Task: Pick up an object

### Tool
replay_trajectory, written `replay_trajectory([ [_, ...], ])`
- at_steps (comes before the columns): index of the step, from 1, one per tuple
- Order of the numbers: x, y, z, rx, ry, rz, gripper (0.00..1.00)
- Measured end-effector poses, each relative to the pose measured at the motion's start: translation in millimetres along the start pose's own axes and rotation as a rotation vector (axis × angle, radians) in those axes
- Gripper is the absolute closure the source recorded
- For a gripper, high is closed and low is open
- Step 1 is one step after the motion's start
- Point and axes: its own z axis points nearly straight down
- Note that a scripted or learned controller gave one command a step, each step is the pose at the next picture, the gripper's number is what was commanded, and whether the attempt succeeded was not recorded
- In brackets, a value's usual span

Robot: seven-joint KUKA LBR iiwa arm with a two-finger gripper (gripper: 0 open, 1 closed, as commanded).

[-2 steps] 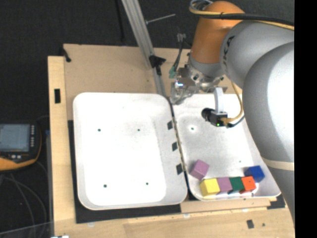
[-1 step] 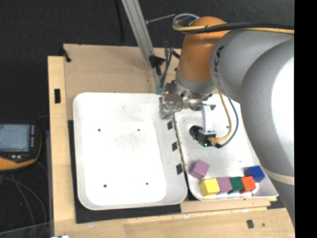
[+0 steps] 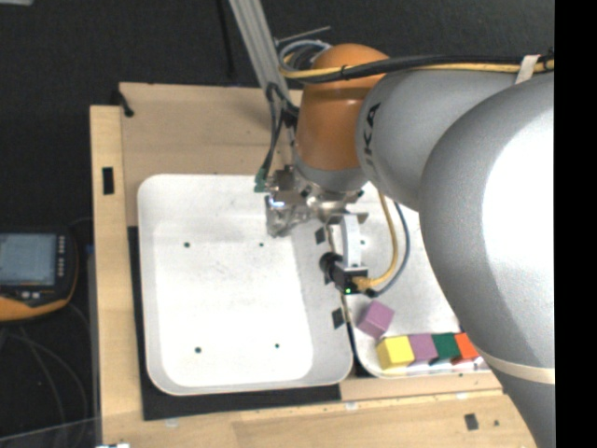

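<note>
Gripper [image 3: 280, 215] sits over the far right part of the left bin [image 3: 163, 362]; can't tell its state from this angle, nothing visibly in it. Nearest pickable obj = purple cube [image 3: 376, 319] in the right bin [image 3: 424, 292], toward the cam & to the gripper's right. Yellow block [image 3: 395, 351], mauve block [image 3: 423, 347], green block [image 3: 445, 346] + orange block [image 3: 464, 347] line up just past it.

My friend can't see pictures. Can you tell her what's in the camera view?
A big grey robot arm reaches over two white bins, its gripper above the left bin's top edge. Purple, yellow, green and orange blocks sit in the right bin.
</note>
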Motion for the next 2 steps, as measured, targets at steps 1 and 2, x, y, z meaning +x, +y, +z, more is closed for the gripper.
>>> replay_trajectory([
  [1, -3.9, 0.9, 0.0, -0.002, -0.001, 0.008, 0.0],
  [2, -5.7, 2.0, -11.0, -0.004, 0.0, 0.014, 1.0],
])
